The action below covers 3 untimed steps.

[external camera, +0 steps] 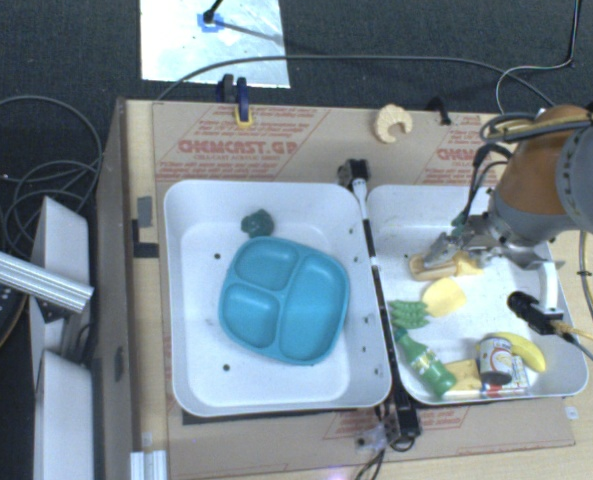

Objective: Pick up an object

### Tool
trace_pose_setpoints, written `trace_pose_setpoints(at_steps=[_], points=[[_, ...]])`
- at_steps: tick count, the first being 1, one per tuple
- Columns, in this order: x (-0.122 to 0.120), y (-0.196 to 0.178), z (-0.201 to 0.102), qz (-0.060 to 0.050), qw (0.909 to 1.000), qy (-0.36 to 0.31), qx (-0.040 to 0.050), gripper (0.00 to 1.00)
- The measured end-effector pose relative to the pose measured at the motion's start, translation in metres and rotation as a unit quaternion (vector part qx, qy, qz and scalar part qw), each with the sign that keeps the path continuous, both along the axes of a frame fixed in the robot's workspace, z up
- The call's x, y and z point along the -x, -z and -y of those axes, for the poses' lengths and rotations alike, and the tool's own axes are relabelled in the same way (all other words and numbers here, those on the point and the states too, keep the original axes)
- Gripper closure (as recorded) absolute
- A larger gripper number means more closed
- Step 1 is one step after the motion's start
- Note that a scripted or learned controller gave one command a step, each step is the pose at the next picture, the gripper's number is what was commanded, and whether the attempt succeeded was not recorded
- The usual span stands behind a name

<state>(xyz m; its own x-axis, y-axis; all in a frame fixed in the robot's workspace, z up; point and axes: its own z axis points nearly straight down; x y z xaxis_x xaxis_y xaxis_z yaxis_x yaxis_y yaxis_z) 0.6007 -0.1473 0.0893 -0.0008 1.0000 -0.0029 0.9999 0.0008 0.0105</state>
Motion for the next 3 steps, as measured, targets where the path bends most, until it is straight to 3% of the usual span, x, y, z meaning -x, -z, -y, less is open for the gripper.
trace_pose_setpoints(at_steps=[1, 2, 3], points=[[-0.003, -0.014, 0.002, 0.006, 1.0000, -0.001, 0.0035, 1.00], [0.023, -0.049, 0.026, -0.004, 1.0000, 0.000, -0.0007, 1.00], [-0.066, -0.116, -0.015, -0.001, 1.0000, -0.002, -0.0013, 1.00]])
